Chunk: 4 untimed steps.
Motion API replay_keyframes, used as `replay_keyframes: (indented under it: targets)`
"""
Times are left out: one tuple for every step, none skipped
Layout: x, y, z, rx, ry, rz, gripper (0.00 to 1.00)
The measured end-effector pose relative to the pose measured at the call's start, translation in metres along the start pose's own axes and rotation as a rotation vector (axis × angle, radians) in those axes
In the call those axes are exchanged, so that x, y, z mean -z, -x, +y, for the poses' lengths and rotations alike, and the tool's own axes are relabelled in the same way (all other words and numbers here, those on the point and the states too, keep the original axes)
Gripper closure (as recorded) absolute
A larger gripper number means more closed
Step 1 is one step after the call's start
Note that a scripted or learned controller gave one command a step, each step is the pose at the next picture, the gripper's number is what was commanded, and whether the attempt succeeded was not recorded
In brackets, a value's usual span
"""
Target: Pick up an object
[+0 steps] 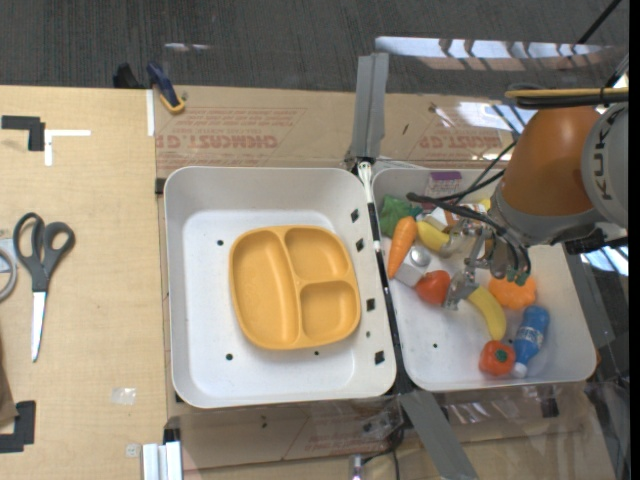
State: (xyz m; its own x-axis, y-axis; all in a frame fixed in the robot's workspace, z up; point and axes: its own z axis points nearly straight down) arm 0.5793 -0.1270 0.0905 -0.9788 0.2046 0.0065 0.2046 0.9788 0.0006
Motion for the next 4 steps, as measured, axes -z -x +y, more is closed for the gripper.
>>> replay_keyframes:
  targets:
    - [-0.001, -0.066, -0.076, -0.119, 0.001, -0.005, 0.00]
    - [0.007, -0.064, -0.075, -0.116, 0.001, -0.004, 1.00]
    - [0.125, -0.061, -0.011, -0.326, 0.000, -0.005, 1.00]
    - [0.162, -0.023, 0.051, -0.312, -0.001, -0.001, 1.00]
